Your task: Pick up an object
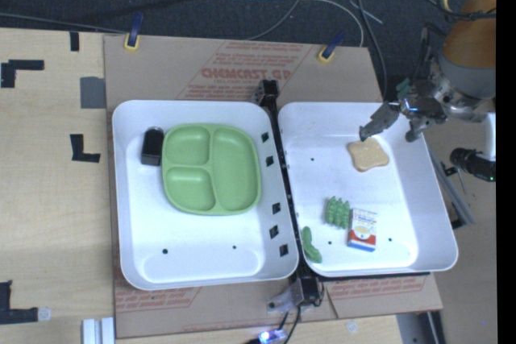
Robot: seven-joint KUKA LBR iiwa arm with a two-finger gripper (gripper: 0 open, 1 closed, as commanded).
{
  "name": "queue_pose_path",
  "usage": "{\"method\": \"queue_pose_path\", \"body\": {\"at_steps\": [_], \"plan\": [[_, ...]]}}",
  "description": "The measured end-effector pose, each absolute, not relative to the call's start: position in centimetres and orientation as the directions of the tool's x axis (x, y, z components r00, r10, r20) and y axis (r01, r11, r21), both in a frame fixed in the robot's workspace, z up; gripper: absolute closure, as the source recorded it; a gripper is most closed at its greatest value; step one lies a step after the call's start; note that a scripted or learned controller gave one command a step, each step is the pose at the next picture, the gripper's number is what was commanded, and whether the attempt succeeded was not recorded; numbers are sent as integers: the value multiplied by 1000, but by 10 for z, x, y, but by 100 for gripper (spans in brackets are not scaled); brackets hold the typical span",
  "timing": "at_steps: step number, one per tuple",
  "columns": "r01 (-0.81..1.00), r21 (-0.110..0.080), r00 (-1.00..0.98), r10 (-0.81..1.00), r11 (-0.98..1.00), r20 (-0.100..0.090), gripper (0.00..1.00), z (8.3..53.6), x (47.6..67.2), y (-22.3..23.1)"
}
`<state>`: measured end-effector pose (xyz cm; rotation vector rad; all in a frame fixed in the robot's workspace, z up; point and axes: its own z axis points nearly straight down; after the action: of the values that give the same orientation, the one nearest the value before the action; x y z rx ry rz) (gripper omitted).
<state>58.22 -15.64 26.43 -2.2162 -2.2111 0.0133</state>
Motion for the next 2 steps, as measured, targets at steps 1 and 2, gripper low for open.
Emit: {"method": "queue_pose_path", "body": {"at_steps": [1, 2], "plan": [[1000, -1, -1, 1000, 1, 0, 0, 272, 584, -156], [1000, -3, -1, 1000, 1, -1, 0, 229, 581, -154]]}}
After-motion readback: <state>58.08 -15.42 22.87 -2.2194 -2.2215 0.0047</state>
